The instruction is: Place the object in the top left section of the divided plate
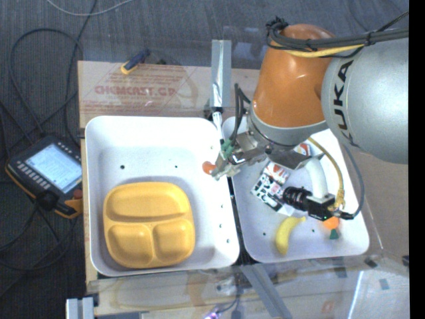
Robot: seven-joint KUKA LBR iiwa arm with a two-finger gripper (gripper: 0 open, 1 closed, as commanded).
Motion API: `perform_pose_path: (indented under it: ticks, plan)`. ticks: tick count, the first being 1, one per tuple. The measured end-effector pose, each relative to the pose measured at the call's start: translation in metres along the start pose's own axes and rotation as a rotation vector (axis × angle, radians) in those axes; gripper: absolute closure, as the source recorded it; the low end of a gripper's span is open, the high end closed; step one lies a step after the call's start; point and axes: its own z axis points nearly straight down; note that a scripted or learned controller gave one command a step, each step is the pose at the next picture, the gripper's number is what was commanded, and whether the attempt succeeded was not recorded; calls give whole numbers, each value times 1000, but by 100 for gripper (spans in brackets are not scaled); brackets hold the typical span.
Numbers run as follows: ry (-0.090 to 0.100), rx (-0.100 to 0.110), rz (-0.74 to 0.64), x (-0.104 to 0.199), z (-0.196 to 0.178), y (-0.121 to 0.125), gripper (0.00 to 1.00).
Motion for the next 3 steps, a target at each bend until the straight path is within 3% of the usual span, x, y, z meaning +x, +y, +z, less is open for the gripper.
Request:
perform_pose_path:
  ticks: [1, 2, 3]
  plan:
    - [-1, 2, 24, 26, 28, -23, 100]
    - [-3, 2, 603, 27, 2, -22, 100]
    - [-2, 4, 621, 36, 63, -20, 100]
